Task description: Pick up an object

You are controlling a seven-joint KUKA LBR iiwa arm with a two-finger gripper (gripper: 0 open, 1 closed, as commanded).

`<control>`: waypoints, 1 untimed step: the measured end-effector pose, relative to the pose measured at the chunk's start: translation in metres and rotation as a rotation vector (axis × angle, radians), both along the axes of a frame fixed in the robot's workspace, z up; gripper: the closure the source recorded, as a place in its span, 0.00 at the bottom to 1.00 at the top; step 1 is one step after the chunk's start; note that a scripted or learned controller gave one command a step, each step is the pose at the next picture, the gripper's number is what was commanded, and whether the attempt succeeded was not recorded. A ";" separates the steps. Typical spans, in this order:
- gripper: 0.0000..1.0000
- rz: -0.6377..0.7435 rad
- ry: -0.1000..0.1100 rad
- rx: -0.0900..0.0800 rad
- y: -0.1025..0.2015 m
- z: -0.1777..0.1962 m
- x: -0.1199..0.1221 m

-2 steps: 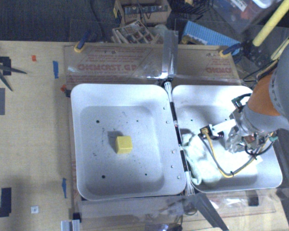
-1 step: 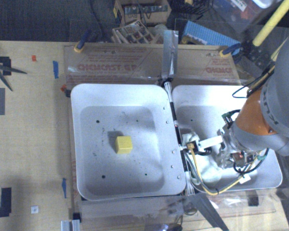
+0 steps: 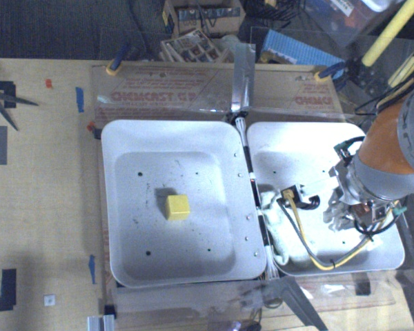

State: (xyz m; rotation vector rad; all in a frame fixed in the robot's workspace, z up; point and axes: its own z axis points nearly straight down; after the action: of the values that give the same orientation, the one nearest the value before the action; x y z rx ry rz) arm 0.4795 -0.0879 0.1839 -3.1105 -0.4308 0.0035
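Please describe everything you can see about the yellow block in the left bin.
The yellow block is a small cube-like piece, plain yellow, perhaps foam or plastic. It lies flat on the floor of the left bin, near the middle, slightly turned against the bin's edges. A grey shadow falls to its upper left. Nothing else touches it; the hand is over the right bin.

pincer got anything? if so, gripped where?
Cannot be told. The pincer is low over the right bin, too blurred to show anything in it. The yellow block lies alone in the left bin, far from the arm.
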 end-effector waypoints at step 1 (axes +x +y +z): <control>1.00 -0.071 0.000 0.000 0.028 0.041 0.074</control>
State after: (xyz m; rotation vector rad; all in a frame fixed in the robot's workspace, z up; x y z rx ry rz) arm 0.5539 -0.0599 0.2246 -3.1241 -0.3209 0.0029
